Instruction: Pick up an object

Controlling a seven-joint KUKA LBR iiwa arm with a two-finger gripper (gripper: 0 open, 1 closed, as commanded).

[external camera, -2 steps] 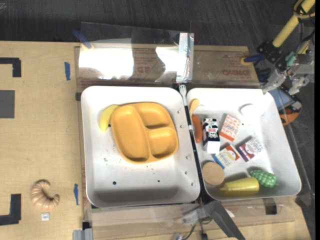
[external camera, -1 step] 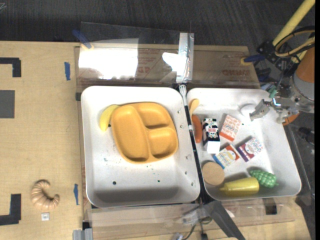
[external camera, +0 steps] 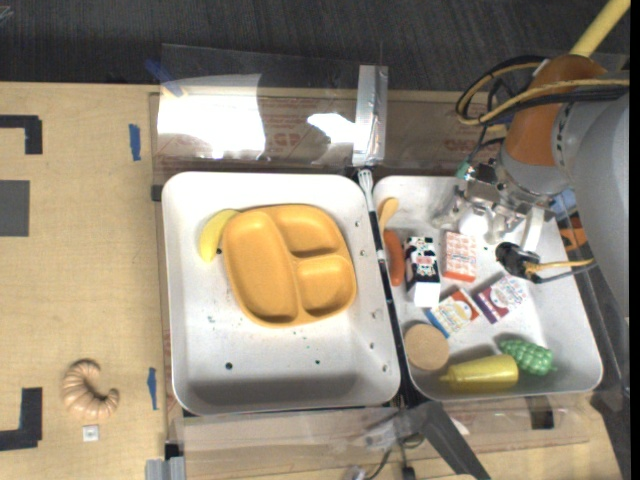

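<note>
The tool [external camera: 492, 218] hangs over the right white bin [external camera: 580, 340], its opening impossible to tell; just beside it, the flat red-and-white packet [external camera: 461, 255] may slip.

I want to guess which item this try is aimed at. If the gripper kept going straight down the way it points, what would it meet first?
Probably the small red-and-white packet, which lies just below the gripper in the right bin. Depth is hard to judge from this slanted view, so it might instead land on bare bin floor beside the packet.
</note>
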